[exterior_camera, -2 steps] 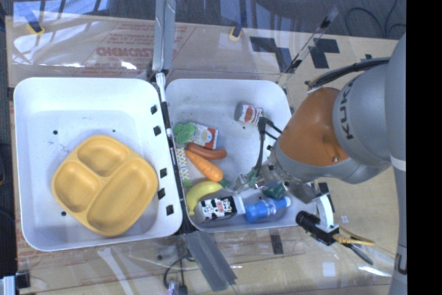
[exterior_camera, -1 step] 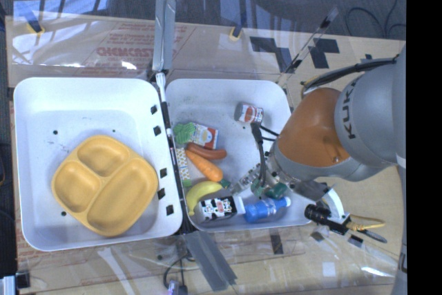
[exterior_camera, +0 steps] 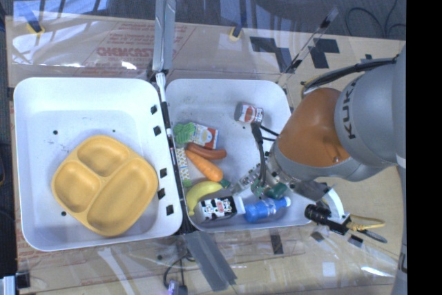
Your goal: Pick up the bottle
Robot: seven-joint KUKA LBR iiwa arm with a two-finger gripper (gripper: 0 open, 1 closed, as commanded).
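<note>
A blue bottle (exterior_camera: 266, 209) lay on its side at the near edge of the right bin (exterior_camera: 280, 94), just right of a black-and-white carton (exterior_camera: 218, 206). The pincer (exterior_camera: 264, 184) hovered directly above it (whether spread or pressed together, I cannot tell). A yellow divided tray (exterior_camera: 103, 183) sat in the left bin (exterior_camera: 27, 148).

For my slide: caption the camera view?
Arm's hand above the blue bottle in the right bin; yellow tray left.
</note>
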